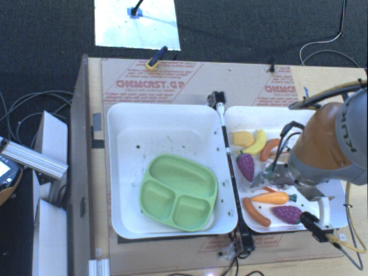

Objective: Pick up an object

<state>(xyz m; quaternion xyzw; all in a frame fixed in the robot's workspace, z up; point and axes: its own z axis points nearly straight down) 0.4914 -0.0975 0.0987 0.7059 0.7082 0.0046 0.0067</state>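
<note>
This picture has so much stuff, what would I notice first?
Probably the light green plastic divided plate lying in the left white bin. Next, the colourful toy food in the right white bin, like the orange toy carrot and purple toy grapes, with the robot's gripper down among them.

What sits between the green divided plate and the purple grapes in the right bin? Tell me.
In the camera view, between the green divided plate and the purple grapes lie the two bins' adjoining white rims with a dark strip along them.
</note>
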